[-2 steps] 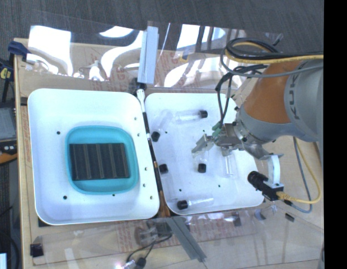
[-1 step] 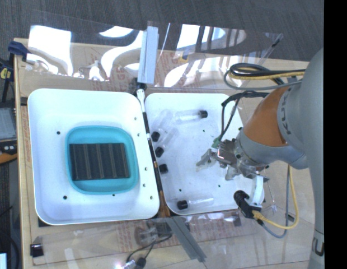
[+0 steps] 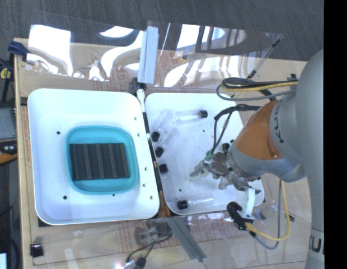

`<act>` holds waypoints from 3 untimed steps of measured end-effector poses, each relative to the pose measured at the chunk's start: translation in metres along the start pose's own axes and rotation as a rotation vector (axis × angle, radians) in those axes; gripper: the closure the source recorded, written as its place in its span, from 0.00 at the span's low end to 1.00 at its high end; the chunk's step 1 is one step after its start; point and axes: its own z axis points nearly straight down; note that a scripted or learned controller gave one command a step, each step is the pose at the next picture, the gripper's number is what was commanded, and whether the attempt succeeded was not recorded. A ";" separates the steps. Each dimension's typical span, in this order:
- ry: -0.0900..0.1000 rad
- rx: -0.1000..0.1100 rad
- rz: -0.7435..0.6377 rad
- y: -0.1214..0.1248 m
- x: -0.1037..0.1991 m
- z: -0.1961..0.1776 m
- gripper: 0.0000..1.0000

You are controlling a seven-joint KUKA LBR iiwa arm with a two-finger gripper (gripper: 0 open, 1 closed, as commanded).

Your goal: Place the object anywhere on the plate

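- Over the right bin (image 3: 162, 203), the grey arm (image 3: 274, 139) with its orange band reaches in from the right side of the camera view, its wrist low above the bin floor.
- Its gripper (image 3: 200, 170) points toward the left, near the middle of the right bin; whether it is open or closed, I cannot tell, and nothing is clearly seen held in it.
- Several clear tubes with black caps lie in that bin: the upper tube (image 3: 187, 115) sits near the far wall, with its cap toward the right.
- Another, the lower tube (image 3: 196, 203), lies near the front wall, below the gripper, with its cap toward the left.
- More clear tubes (image 3: 162, 136) lie along the bin's left wall, their black caps close to the divide between the two bins; their outlines are hard to separate against the white floor.
- Left of the divide, the left bin (image 3: 42, 150) holds the plate (image 3: 101, 134), a teal rounded-rectangle dish with a dark ribbed centre, resting flat near the bin's middle.
- All tubes are in the right bin, well apart from the plate.
- Black and yellow cables (image 3: 257, 84) loop around the arm above and below the wrist.
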 end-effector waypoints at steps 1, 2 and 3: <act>0.002 -0.002 0.264 -0.003 0.008 -0.086 0.00; 0.001 0.001 0.262 -0.001 0.001 0.001 0.00; 0.002 -0.002 0.164 -0.003 0.009 -0.086 0.00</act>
